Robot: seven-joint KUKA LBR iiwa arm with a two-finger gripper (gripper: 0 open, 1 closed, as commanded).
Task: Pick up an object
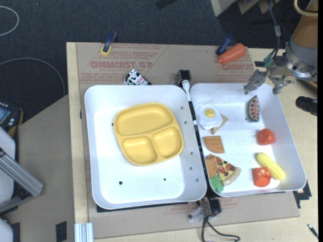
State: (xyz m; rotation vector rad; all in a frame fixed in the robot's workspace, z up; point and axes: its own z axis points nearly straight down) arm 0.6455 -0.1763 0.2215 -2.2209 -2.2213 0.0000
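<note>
Claw [266, 82] hangs open (gripping nothing) over right bin's [229, 92] far edge, above watermelon slice [253, 109].

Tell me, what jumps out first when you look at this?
The big yellow divided plate in the left bin grabs the eye first. Then the toy food in the right bin: a fried egg, a watermelon slice, a corn cob and a pizza slice. The gripper hovers over that bin's far edge.
</note>
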